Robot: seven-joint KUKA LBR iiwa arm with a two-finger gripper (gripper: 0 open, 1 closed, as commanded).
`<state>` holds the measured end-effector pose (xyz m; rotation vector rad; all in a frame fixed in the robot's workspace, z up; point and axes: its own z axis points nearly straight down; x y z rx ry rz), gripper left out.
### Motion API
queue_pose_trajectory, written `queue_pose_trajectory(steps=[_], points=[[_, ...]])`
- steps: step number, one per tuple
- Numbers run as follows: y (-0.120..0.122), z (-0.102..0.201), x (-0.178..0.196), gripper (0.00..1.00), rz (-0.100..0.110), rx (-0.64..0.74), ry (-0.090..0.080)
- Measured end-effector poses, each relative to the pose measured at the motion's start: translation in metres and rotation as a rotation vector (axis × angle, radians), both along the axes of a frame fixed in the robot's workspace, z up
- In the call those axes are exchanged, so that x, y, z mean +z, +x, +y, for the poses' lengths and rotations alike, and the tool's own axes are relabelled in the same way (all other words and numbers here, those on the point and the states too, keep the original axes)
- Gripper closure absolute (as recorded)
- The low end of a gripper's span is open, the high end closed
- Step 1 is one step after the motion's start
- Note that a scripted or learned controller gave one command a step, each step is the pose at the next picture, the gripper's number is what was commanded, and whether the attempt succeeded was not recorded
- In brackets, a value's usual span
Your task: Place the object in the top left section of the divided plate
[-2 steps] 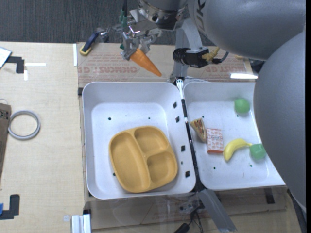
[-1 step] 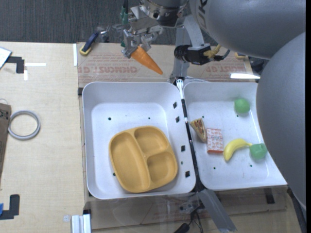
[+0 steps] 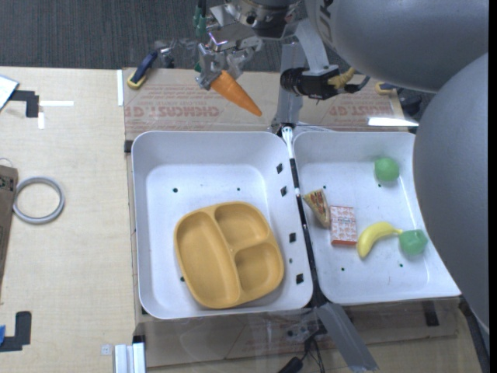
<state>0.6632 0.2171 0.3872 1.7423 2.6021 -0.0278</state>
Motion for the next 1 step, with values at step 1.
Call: queue_pose_trajectory(steps=[1], points=[[-0.0045, 0.0017, -0.1817, 1.00, -0.002, -0.457, 0.017]])
